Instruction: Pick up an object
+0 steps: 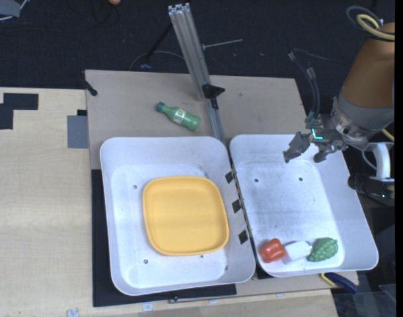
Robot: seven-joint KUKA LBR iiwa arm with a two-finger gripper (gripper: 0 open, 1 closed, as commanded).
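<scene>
Over the far right corner of the right-hand shallow white bin (pixel 360 230), the dark two-finger gripper (pixel 310 148) is hanging with its fingers spread apart, one dark finger (pixel 295 148) pointing down-left and the other angling down just to its right. Nothing is sitting between those fingers and nothing is touching them; they are hovering above the bin's speckled floor near its far rim. A small teal light is glowing on the gripper body, and behind it the grey arm with the orange band (pixel 370 78) is reaching in from the right.

Moving outward, the pickable things are lying well away from the gripper, bunched at the near edge of that same bin: a small red pepper-shaped toy (pixel 273 249), a small white block (pixel 297 250) touching it on the right, and a knobbly green toy like a bunch of grapes (pixel 323 249) just beside the block.

Further left, the left-hand shallow white bin (pixel 119 170) is carrying a rounded-square yellow plastic plate (pixel 185 214) lying flat in its middle. Beyond the bins, on the tan bench top (pixel 261 104), a small green plastic bottle (pixel 178 116) is lying on its side, and a slanted silver aluminium rail (pixel 193 48) is rising from between the two bins.
</scene>
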